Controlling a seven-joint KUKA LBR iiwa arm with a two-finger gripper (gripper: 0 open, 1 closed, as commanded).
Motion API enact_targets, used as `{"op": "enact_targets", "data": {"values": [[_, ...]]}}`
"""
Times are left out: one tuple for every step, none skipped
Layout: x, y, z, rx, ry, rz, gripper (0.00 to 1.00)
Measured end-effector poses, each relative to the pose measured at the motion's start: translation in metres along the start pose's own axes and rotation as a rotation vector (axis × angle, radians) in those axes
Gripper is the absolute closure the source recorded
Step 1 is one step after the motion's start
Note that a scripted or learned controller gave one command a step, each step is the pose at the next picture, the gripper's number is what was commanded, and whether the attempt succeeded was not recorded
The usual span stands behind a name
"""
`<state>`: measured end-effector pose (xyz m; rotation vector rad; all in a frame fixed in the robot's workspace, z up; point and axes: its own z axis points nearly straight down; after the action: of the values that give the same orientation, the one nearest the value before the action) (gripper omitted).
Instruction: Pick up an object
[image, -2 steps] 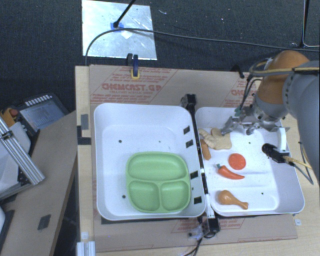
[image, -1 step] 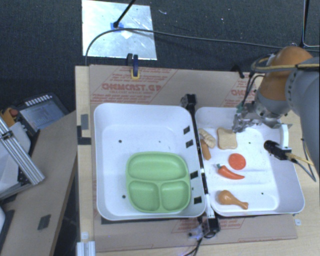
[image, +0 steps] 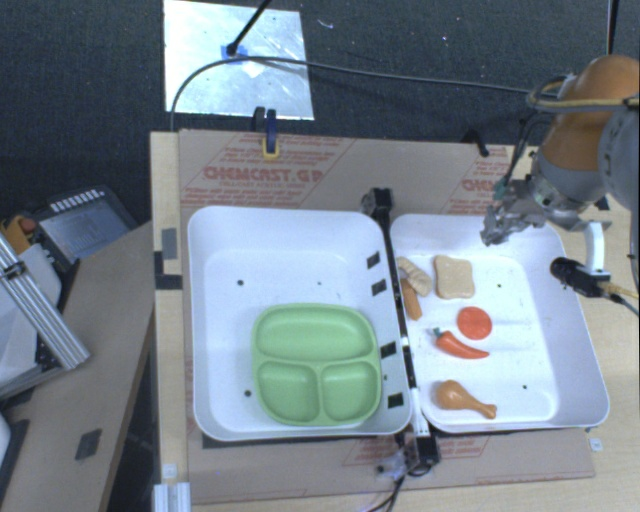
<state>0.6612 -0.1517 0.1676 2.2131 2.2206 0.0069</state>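
Cardboard (image: 300, 170) lies under both white bins, its lower edge showing along the bottom of the frame. Nearest that edge, in the lower part of the right bin (image: 575, 380), a toy chicken drumstick (image: 462, 398) lies with its narrow end pointing right. Just above it a red chilli pepper (image: 460, 345) lies almost level, and a round red tomato slice (image: 474, 322) sits just beside it, above and to the right. Further up, a slice of bread (image: 454, 277) rests near the middle of this bin, with a small pastry-like piece (image: 413, 276) and a thin orange stick (image: 411, 300) to its left, close to the bin's left wall.

In the lower half of the left bin (image: 220, 300), a green divided plate (image: 316, 362) sits with one long compartment above two smaller ones. Black clips (image: 381, 205) join the two bins along the centre seam.

At the upper right corner of the right bin, the gripper (image: 497, 232) hangs over the bin's far rim, well apart from the bread and the other food items. Whether it is open or closed cannot be told from this angle, and nothing can be seen in its grasp. Above it the grey arm (image: 570, 175) rises to its orange band (image: 590, 110) at the frame's upper right.
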Motion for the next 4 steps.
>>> {"op": "enact_targets", "data": {"values": [[0.005,0.005,-0.065,-0.002,0.000,-0.002,1.00],[0.005,0.006,-0.079,0.003,0.001,-0.002,1.00],[0.062,-0.004,-0.068,0.007,0.003,-0.005,1.00],[0.110,-0.009,-0.058,0.007,0.003,-0.005,1.00]]}}
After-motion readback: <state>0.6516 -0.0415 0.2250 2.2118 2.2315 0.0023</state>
